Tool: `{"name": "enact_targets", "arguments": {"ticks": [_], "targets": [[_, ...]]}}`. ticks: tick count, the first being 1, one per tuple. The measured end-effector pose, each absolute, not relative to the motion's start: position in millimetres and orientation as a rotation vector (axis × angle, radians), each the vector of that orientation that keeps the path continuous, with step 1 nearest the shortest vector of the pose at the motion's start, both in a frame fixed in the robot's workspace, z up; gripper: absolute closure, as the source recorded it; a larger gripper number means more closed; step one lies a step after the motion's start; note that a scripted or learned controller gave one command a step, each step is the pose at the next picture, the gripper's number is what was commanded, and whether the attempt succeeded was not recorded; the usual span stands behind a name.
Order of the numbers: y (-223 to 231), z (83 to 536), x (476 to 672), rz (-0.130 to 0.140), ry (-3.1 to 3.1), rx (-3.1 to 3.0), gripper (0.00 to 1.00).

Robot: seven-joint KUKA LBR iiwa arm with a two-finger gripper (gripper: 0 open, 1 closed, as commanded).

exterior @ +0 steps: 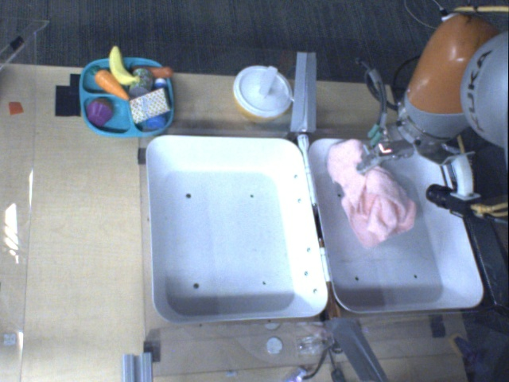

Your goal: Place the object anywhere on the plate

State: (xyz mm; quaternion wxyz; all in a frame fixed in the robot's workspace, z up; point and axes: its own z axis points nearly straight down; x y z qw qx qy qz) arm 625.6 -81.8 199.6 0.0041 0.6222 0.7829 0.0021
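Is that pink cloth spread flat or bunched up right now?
Bunched up. The pink cloth lies in a crumpled heap with folds in the right bin, the gripper at its upper edge.

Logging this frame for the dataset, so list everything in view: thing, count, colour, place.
bins: two, white, side by side on the bench.
cloth: one, pink, crumpled in the right bin, upper part.
divided tray: one, blue, behind the left bin, far left.
toy food: several pieces, including a yellow banana and an orange carrot, in the tray.
lidded cup: one, white and yellow, behind the bins.
arm: one, grey and orange, from the right; jaws at the cloth's upper edge.
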Motion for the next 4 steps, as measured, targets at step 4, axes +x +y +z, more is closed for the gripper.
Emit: {"name": "enact_targets", "arguments": {"ticks": [4], "targets": [[94.6,221.4,639.3,0.007,3.124,0.201,1.0]]}}
